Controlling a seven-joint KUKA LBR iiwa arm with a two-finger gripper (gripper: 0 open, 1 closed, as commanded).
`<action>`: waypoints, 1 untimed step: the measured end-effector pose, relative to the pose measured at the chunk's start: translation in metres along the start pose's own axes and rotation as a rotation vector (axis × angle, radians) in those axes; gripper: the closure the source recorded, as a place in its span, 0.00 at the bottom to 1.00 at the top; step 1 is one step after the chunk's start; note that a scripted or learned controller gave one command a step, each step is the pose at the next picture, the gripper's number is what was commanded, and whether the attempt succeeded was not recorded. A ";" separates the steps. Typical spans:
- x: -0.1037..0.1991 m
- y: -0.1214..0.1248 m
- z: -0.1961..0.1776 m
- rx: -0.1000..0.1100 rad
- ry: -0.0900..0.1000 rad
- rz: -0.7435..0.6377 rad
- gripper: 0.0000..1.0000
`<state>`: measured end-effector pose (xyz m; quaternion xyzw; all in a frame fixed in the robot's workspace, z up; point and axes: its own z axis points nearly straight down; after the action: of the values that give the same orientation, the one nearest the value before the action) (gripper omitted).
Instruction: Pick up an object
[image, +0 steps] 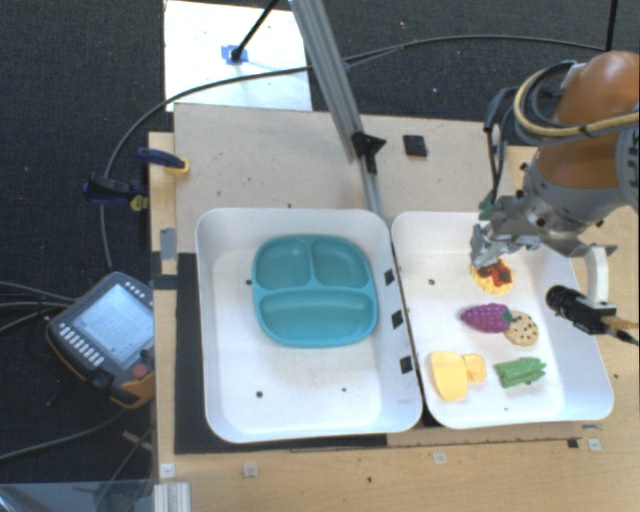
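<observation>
- Yellow-and-red toy food (494, 277), right bin (440, 400): gripper (490, 252) poised directly over it; grasp stage, by appearance.
- Jaws' opening: cannot tell.
- Next: close, then lift straight.

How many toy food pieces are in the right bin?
5: one under the gripper, purple grapes, cookie, yellow piece, green piece. Others may be hidden.

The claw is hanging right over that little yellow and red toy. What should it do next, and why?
Probably drop straight down a little. The gripper sits directly above the yellow and red toy in the right bin, and the toy lies apart from the purple grapes, so there's room.
</observation>
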<state>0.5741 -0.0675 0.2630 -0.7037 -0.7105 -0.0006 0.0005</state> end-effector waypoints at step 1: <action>0.048 -0.009 0.003 0.000 0.000 0.000 1.00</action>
<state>0.5644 -0.0194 0.2598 -0.7037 -0.7105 -0.0006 0.0007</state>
